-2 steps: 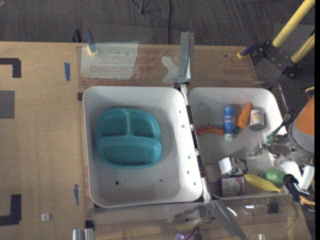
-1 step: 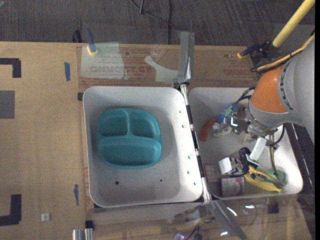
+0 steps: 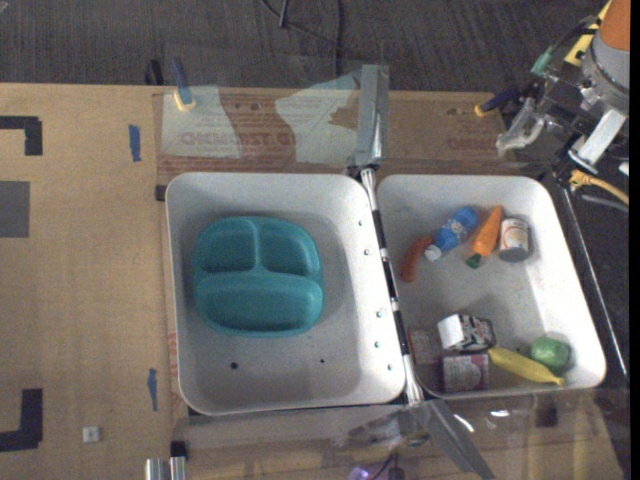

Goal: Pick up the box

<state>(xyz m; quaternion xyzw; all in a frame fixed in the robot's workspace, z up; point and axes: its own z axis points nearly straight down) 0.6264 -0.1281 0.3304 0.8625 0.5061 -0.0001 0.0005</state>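
Box (image 3: 465, 372) sits at the bottom left of the right bin (image 3: 545, 298), low and flat, reddish-white print, tight against the bin wall. My worry: it's crowded, with a small black-and-white carton (image 3: 461, 330) touching its top edge and a banana (image 3: 522, 366) just beside it on the right, so I could pinch a neighbour or clip the wall and slip off. Hand (image 3: 560, 128) hangs at upper right of frame, outside the bin; I can't tell whether it's open or closed.
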